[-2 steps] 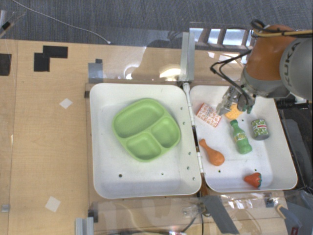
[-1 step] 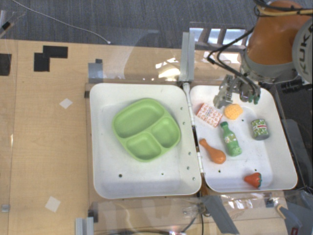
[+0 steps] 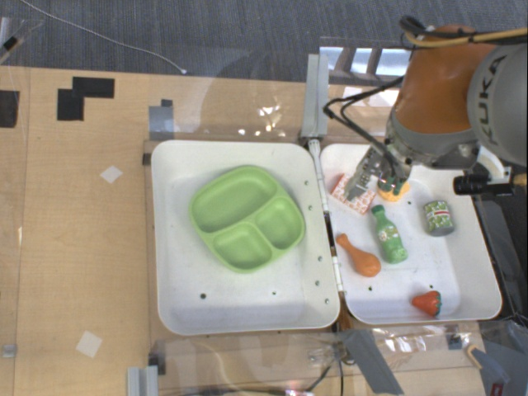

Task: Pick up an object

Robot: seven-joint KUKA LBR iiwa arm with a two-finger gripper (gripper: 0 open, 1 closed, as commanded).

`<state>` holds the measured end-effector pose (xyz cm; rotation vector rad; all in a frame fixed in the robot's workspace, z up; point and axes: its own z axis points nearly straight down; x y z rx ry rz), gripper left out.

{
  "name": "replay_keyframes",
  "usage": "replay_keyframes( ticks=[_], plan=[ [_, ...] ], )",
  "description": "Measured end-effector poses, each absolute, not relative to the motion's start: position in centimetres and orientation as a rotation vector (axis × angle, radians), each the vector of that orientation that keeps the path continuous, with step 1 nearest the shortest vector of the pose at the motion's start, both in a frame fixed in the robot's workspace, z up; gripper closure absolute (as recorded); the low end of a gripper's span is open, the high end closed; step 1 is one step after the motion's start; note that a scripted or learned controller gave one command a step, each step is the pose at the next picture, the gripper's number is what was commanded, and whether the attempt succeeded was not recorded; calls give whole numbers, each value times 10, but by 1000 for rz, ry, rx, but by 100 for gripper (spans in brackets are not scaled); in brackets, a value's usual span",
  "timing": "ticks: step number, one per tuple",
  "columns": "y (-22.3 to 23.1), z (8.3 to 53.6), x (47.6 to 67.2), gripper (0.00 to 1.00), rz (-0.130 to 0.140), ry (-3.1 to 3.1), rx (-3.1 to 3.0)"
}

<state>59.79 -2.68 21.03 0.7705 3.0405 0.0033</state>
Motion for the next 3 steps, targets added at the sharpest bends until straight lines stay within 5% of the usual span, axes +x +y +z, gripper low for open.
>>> replay_keyframes(
  ticks=[1, 2, 3],
  plan=[
    [-25, 251, 494, 100, 2, 3106, 406],
    [47, 232, 489, 100, 4, 3132, 138],
    [94, 219, 488, 100, 5, 3069, 655]
  ],
)
